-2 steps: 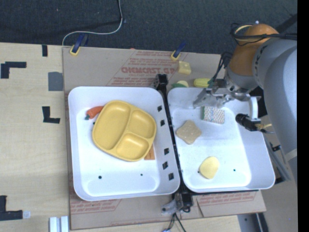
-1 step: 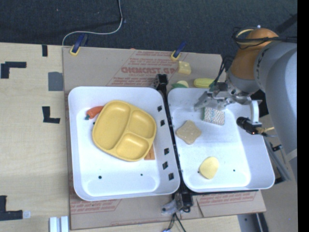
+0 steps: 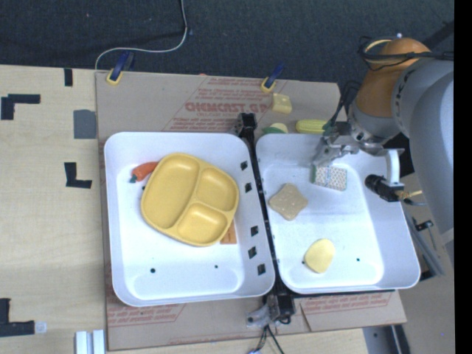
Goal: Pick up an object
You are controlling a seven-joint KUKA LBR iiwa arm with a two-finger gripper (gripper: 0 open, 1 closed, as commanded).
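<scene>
My gripper (image 3: 329, 159) hangs over the far part of the right bin (image 3: 369, 271), reaching in from the right. Right at its tip is a small white dotted block with a greenish edge (image 3: 331, 177); whether the block is held or just lies under the gripper I cannot make out. A tan square piece (image 3: 287, 201) lies in the middle of the same bin, to the lower left of the gripper. A yellow round object (image 3: 319, 256) rests near that bin's front.
The left bin (image 3: 125, 271) holds a yellow divided plate (image 3: 190, 198) with an orange item (image 3: 143, 171) poking out at its far left. Small yellow pieces (image 3: 281, 103) (image 3: 311, 126) lie on the cardboard behind the bins. A black divider (image 3: 254, 198) separates the bins.
</scene>
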